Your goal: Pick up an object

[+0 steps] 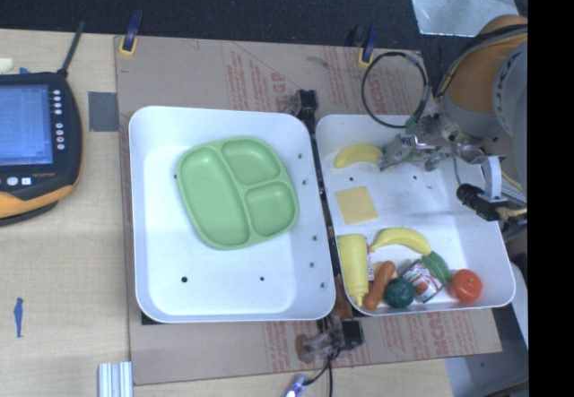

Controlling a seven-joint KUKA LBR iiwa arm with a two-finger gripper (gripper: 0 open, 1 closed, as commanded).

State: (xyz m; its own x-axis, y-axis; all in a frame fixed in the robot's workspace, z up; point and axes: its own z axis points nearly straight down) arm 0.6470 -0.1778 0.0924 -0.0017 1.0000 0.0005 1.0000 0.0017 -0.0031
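A: Banana [357, 155] location relative to the gripper [392, 158]?
B: Just beside the fingertips, on the side away from the arm, lying on the right bin [489, 234] floor.
A: Finger state?
B: Cannot tell; nothing visibly pinched.

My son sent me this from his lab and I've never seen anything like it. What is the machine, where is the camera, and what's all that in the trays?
One camera looks down at a slant on a bench. The grey and orange robot arm reaches in from the right; its gripper hovers over the right tray, next to a small banana. I can't see anything held in it. That tray also holds a yellow square, a bigger banana, corn, a carrot, a tomato and other toy food. The left tray holds a green divided plate. A handheld control screen lies at the far left.
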